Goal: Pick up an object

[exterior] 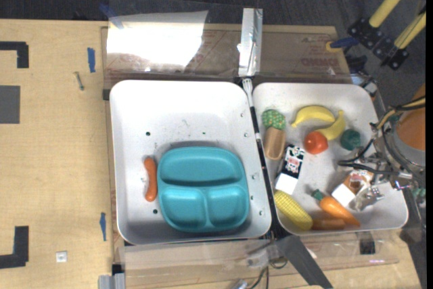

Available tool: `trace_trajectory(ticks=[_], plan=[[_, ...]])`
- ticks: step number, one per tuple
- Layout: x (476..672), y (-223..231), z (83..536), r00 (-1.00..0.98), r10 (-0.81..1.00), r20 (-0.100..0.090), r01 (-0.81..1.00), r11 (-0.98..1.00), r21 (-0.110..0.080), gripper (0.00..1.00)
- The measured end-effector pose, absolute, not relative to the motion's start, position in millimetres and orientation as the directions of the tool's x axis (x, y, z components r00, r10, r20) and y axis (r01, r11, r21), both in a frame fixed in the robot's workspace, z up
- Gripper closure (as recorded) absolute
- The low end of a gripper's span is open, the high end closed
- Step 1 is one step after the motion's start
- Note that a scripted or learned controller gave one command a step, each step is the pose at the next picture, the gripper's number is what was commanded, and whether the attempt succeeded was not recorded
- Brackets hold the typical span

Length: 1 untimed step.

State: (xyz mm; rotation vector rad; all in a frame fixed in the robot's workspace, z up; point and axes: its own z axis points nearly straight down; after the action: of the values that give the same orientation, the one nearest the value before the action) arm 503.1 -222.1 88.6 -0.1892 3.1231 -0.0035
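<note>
A: We log L to R. Left bin (128, 145) has the teal tray (201, 187) w/ an orange sausage-shaped toy (150, 179) lying along its left side, touching or nearly so. Not near the tool.

B: Agreed. Right bin (385, 213) is where we work. Going across: the corn cob (292, 209) at the bin's near-left corner, the black-and-white card (292, 162) above it, the red tomato (315, 141), the banana (318, 117) toward the far wall, the carrot (333, 206), then the teal ball (350, 139).

A: And the gripper (369, 189)?

B: Low at the bin's right side, over a small white-and-orange piece (353, 185) — wires clutter it there. Whether it's parted or closed, we can't tell; nothing visibly held.

A: Key relation, then?

B: We judge the carrot the likeliest pick — it lies just left of the tool and slightly nearer the camera, long axis running diagonally, green top up-left, tip down-right toward the tool. The white-and-orange piece sits closer, more or less under it.

A: So a short shift left, w/ the wrist turned across that diagonal.

B: Our guess only.
</note>
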Motion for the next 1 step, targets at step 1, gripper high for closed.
trace_trajectory(ticks=[1], plan=[[543.7,-222.8,115.8,-0.974,-0.225,-0.01,-0.225,0.974,-0.004,0.0]])
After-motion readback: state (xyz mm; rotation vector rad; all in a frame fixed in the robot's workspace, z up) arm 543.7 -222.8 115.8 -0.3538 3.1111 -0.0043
